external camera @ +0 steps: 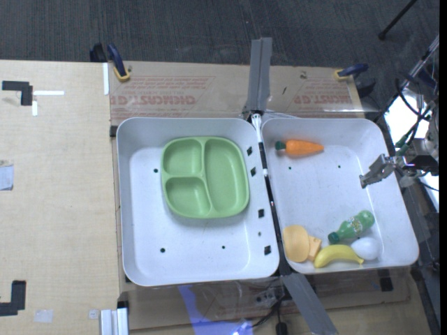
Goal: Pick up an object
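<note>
While L bin [140,208] holds green tray [205,177], R bin [328,187] has carrot [302,147], banana [338,257]; fingers [369,178] state unclear.

We see two white bins, left [140,257] and right [391,208], in smooth, faintly glossy plastic. The green divided plate [206,178] looks matt plastic. Along the right bin's near edge, the banana [337,257] and green bottle [351,227] shine like plastic. The bench [56,208] reads as pale, matt wood.
</note>
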Robot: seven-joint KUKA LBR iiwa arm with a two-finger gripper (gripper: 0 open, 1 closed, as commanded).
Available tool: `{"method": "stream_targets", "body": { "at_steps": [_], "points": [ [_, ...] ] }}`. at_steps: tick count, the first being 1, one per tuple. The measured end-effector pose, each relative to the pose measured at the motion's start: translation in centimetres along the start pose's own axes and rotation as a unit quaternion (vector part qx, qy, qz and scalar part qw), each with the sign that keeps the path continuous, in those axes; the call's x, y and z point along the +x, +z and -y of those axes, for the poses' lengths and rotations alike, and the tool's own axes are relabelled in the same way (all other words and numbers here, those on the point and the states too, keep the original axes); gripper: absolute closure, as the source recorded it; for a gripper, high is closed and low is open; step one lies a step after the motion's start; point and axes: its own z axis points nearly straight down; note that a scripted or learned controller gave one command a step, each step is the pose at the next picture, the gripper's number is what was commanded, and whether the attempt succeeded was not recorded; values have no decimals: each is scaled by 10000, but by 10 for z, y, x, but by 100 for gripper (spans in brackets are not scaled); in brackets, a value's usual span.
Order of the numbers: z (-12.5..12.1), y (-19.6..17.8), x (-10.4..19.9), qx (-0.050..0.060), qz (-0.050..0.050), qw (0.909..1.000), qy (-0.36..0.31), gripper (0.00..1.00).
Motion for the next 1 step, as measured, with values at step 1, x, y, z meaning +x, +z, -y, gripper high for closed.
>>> {"method": "stream_targets", "body": {
  "at_steps": [1],
  "points": [
    [-12,96,38,4,-5,9999,-106,0]
  ]
}}
